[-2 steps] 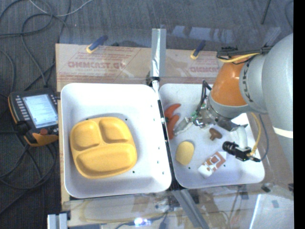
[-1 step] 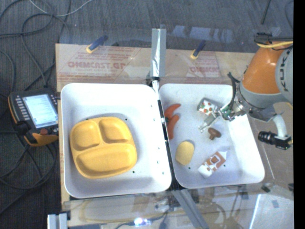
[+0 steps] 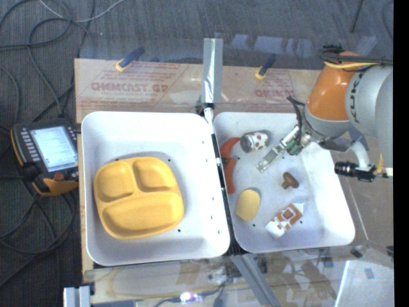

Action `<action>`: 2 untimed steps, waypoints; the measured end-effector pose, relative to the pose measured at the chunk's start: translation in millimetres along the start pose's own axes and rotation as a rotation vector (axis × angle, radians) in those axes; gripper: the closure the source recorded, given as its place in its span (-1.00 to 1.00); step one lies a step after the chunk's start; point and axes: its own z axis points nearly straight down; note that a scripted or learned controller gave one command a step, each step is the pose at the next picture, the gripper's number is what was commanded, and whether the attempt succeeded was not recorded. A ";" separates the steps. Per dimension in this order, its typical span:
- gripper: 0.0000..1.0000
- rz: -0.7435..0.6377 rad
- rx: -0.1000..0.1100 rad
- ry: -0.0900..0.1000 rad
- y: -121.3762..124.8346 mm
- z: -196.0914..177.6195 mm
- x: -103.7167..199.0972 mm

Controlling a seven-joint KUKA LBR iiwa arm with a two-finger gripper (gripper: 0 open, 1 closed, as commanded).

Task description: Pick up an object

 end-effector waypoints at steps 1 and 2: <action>-1.00 -0.124 0.022 0.013 42.6 -0.1 -1.0; -1.00 0.060 0.009 0.004 53.1 0.7 17.1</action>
